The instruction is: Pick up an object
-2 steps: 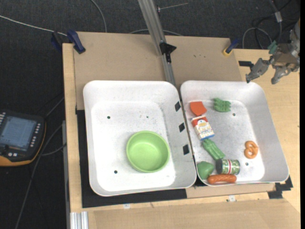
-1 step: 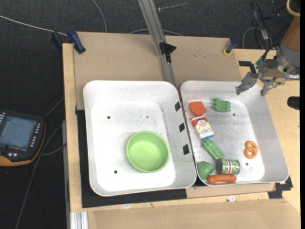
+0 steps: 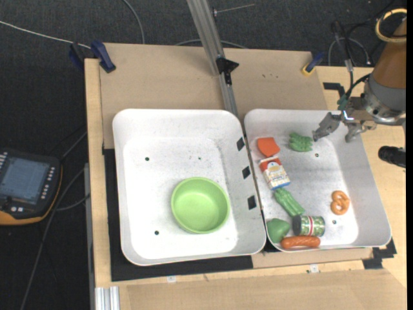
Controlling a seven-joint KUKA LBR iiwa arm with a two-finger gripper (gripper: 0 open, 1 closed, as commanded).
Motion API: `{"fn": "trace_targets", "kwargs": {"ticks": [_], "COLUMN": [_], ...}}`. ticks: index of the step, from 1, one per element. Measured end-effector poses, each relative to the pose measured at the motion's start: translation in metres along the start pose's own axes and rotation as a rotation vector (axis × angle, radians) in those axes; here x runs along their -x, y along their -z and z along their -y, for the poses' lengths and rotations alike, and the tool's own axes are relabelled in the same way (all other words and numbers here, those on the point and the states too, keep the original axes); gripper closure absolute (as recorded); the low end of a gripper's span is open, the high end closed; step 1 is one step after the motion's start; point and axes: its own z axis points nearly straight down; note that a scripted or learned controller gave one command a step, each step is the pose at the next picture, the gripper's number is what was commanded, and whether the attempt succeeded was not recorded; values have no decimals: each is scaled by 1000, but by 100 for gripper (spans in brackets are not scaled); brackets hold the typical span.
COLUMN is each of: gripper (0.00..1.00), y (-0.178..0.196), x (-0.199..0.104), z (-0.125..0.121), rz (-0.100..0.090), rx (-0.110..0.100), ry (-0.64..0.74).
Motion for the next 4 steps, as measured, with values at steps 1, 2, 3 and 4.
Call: {"fn": "trace_targets", "kwargs": {"ticks": [1,2,3,4], "gripper": [0,100,100,100], "y": [-59,-45,13,53], "x": [-7,-7,2,2], "z": [5,3,5,4], "rz": [0,1,3,2], "rx": [-1,6,9,8], "ry": [1,1,0,0]}}
